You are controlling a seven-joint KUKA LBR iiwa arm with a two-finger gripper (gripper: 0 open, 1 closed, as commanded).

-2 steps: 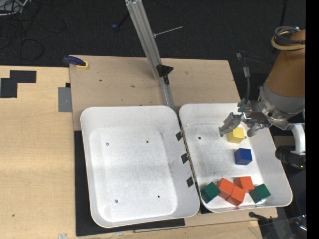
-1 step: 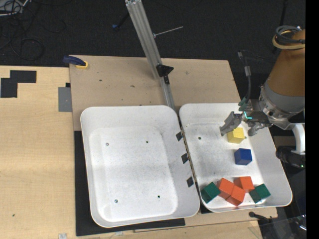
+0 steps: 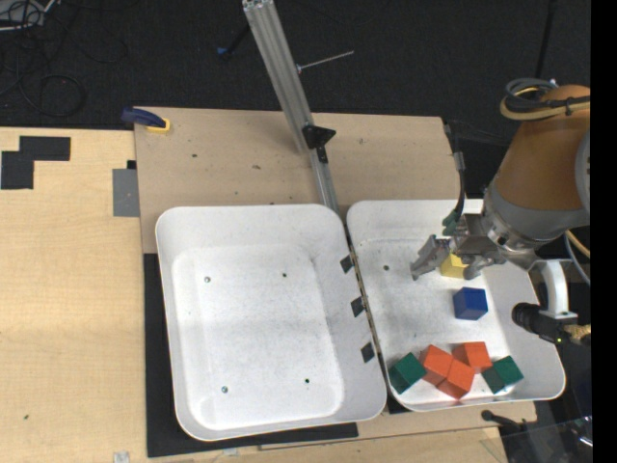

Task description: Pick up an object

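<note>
Right bin [image 3: 405,230] holds blue, orange, green cubes; spread jaws [image 3: 445,261] seemingly straddle a yellow cube [image 3: 453,267].

Even overhead light; white bins [image 3: 253,222] bright, mild glare; soft shadows; background dark; slight grain.

Left bin [image 3: 193,249] floor open; blocks [image 3: 453,367] crowd right bin [image 3: 405,222] near corner.
</note>
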